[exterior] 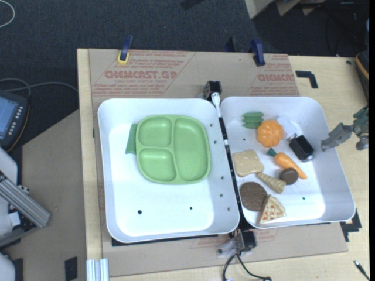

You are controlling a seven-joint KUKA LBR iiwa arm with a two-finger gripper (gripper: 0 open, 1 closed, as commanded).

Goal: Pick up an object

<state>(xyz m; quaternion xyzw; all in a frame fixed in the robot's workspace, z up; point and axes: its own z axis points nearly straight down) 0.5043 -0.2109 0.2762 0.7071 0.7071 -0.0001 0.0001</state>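
Note:
The right bin (334,186) holds several toy foods. An orange pumpkin (269,132) sits near green pea pods (252,119). A black block (301,147) lies beside a carrot (289,164). Toward the front are a bread slice (247,162), a cone (272,182), a brown round cookie (252,195) and a pizza slice (271,210). My gripper (337,137) hangs over the bin's right rim, just right of the black block, with nothing seen in it.
The left bin (117,186) holds a green divided plate (172,148). A black divider runs between the two bins. Blue and yellow clamps (123,55) grip the bench's far edge. Cardboard covers the bench around the bins.

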